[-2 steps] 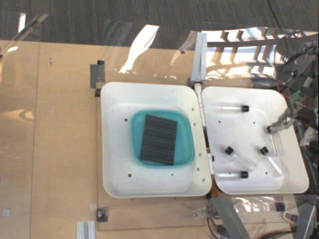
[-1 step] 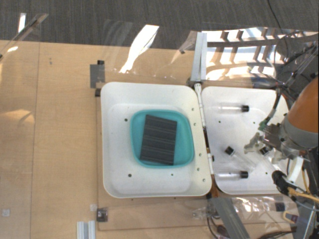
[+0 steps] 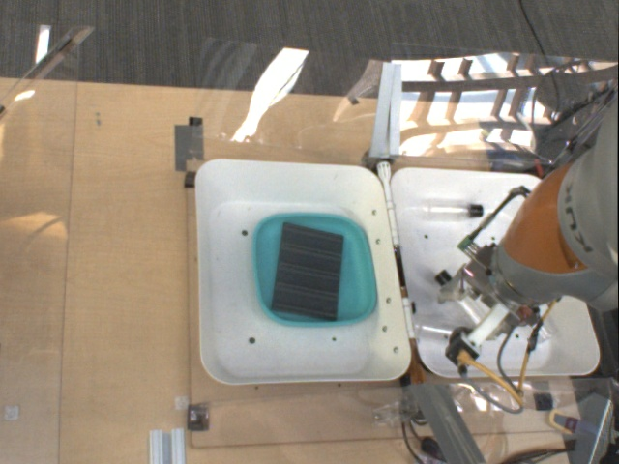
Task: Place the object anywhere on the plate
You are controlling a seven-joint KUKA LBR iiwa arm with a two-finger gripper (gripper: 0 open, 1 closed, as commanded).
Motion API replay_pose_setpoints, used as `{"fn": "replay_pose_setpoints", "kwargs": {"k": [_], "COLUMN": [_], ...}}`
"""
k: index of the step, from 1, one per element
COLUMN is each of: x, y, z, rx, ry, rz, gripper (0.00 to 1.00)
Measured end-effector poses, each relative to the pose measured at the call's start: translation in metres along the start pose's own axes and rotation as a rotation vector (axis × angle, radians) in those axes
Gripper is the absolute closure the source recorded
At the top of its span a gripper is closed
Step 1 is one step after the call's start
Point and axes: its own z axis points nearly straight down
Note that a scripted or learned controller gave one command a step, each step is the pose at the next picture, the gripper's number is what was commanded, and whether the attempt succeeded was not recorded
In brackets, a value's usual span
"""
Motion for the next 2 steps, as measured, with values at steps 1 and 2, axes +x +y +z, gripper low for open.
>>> {"fn": "replay_pose_setpoints", "kwargs": {"k": [1,2], "x": [-0.053,0.014], "y": [0.055,-0.010], "z": [0.017,0.015], "rx": [-0.007,-0.006], "ry": [0.001,0.004], "rz": [-0.064,0.190], "gripper": [0.00,0.00]}}
